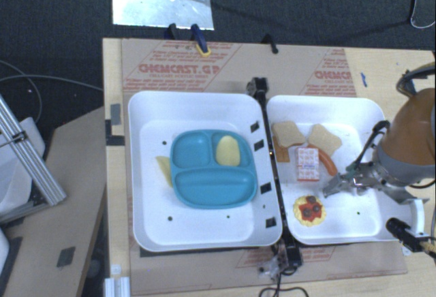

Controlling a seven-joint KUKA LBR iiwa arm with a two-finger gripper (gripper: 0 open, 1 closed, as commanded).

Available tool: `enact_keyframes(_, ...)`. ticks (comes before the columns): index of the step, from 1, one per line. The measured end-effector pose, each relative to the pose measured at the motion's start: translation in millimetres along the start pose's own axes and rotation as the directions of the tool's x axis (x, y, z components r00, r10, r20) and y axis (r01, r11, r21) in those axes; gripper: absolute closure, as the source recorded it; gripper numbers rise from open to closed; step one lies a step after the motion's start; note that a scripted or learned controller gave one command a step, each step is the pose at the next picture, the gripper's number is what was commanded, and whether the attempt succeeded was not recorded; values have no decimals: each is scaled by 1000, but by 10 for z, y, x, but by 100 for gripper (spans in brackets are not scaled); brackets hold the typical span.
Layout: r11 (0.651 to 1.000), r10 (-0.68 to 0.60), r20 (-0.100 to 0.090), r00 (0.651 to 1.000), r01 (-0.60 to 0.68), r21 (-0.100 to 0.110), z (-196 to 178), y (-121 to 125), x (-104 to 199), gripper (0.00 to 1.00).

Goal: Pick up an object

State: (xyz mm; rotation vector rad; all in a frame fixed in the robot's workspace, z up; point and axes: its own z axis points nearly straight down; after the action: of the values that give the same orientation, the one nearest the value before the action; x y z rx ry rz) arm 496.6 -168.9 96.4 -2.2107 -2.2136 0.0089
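The right bin (pixel 361 221) holds two tan bread slices (pixel 289 133) (pixel 325 139), a red and white packet (pixel 307 163), an orange sausage (pixel 329 163) and a small round pizza with red toppings (pixel 309 210). My gripper (pixel 335 185) reaches in from the right and hangs low over this bin. It is just right of the packet, below the sausage's lower end and up and to the right of the pizza. Nothing shows in its grasp.
The left bin (pixel 146 221) carries a blue divided plate (pixel 204 183) with a yellow rounded piece (pixel 227 150) in its upper right section. A pale yellow wedge (pixel 164 169) lies at the plate's left. A black divider (pixel 266 159) separates the bins.
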Motion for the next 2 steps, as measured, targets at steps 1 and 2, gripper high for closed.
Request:
enact_keyframes(1,1000,-10,10,1000,11,-28,73,1356,236,0)
enact_keyframes(2,1000,2,10,1000,-1,-23,67,1612,-414,0)
